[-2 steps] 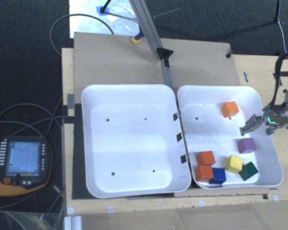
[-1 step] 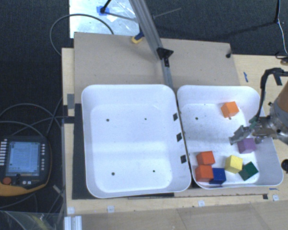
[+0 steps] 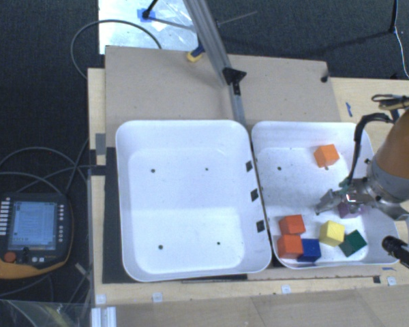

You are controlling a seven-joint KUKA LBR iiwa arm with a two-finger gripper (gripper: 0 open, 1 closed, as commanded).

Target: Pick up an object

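The grey arm with the orange band (image 3: 402, 155) reaches in from the right edge of the tabletop (image 3: 191, 80), bent low over the right shallow white bin (image 3: 286, 138). Its pincer (image 3: 344, 201) hangs near the bin's right wall, fingers spread apart, with a small purple block (image 3: 343, 210) just under them, not visibly clamped. Along the bin's near edge lie two orange cubes (image 3: 291, 234), a blue block (image 3: 310, 249), a yellow cube (image 3: 332, 233) and a dark green block (image 3: 354, 242). Another orange cube (image 3: 326, 155) sits toward the far right corner.
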